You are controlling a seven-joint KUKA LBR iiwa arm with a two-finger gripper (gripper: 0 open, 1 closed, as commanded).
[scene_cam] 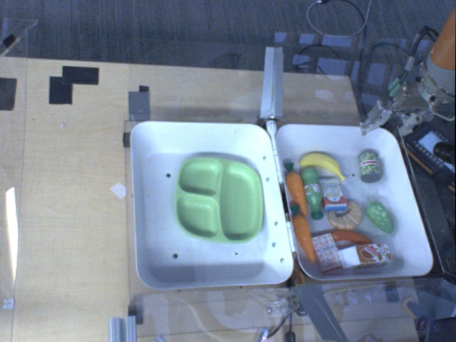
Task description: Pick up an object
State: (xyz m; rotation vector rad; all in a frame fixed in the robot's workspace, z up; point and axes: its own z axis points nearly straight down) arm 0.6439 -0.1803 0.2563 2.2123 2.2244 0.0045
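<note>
- Objects for picking lie all together in the right-hand shallow white bin (pixel 413 212); none is lifted.
- Grey arm with the orange band (pixel 443 48) stands at the right edge of the view, past the far right corner of that bin.
- Its jaws (pixel 381 116) hang just beyond the bin's far rim, above the worktop (pixel 71 191) and clear of every object; whether they are apart or together cannot be told at this size.
- One yellow plastic banana (pixel 322 164) lies near the far side of the bin.
- One small round can with a green label (pixel 369 166) stands to the right of the banana, nearest the jaws.
- Two orange carrots lie end to end along the bin's left wall, one farther (pixel 296 193) and one nearer (pixel 305 238).
- One green bottle (pixel 312 187) lies just beside the farther carrot.
- One small red, white and blue carton (pixel 333 195) touches the bottle's right side.
- One green bumpy fruit (pixel 380 217) sits apart toward the right wall.
- One red and white printed box (pixel 349 254) lies along the near side.
- One green divided plastic plate (pixel 219 199) with three compartments rests in the left-hand white bin (pixel 149 255).
- Two bins in all sit side by side.
</note>
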